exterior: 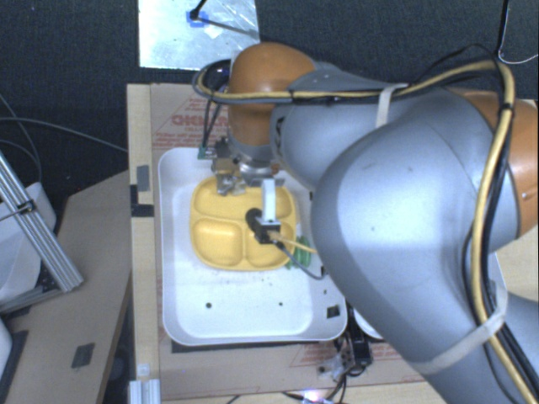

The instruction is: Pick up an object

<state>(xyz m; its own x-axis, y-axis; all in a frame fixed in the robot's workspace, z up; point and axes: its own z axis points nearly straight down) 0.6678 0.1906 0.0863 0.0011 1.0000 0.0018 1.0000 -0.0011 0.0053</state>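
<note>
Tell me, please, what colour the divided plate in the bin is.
Yellow; the divided plate shows best in the camera view.

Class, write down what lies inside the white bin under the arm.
A yellow compartment plate lies in the white bin, a green thing at its right edge. The arm covers the bin's right side, so that part is hidden.

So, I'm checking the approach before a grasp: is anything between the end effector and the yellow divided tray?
Nothing visible stands between them. The end effector is right over the far rim of the yellow tray, which lies in the white bin.
</note>
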